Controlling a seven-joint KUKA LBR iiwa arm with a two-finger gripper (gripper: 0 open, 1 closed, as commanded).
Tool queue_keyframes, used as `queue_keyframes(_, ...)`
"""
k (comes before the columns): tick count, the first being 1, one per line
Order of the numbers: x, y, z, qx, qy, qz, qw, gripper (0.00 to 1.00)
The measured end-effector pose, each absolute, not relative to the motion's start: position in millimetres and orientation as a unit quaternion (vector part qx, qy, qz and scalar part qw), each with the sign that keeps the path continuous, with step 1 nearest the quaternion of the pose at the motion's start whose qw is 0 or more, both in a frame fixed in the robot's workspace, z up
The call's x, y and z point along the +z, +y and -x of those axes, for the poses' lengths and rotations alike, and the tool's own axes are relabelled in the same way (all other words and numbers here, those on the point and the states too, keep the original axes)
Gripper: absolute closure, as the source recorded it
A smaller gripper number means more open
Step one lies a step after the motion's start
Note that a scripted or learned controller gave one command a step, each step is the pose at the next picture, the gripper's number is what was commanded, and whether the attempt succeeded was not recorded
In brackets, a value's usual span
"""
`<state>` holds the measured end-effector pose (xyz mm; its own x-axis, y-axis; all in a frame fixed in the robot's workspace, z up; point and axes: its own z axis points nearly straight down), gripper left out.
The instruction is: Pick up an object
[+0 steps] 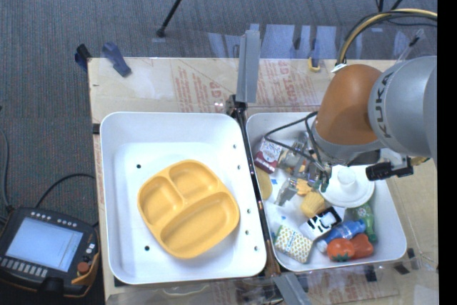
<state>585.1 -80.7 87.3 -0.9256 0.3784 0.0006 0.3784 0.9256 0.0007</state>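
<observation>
Reaching down into the right bin (397, 225), the end effector (298, 169) hangs over the clutter near that bin's left wall; whether it is open or closed cannot be told, and nothing can be seen held in it. Just beside it sit a yellow piece (313, 203) and a white round lid-like thing (349, 186) (partly under the grey arm (403, 107)). A red-and-white packet (269, 153) lies toward the bin's far left corner. Nearer the front edge of the bin are a black-and-white box (325, 221), a patterned pouch (293, 243), a blue bottle (344, 232) and a red toy (351, 248), all crowded together and touching. The left bin (121, 146) holds a yellow divided plate (188, 207) lying flat near its middle. Both bins sit side by side on the counter (164, 82), whose far edge carries a blue clamp (115, 59).
</observation>
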Motion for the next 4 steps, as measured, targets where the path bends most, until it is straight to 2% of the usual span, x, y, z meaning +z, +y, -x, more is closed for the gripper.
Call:
queue_keyframes(1,88,-78,-532.6,-0.0003,-0.978,0.207,0.0,0.0)
queue_keyframes(2,96,-77,-532.8,-0.0004,-0.979,0.205,0.001,1.0)
queue_keyframes(3,190,2,-523.0,-0.0017,-0.981,0.194,-0.003,1.0)
queue_keyframes(4,257,-28,-584.7,-0.0007,-0.986,0.166,-0.003,1.0)
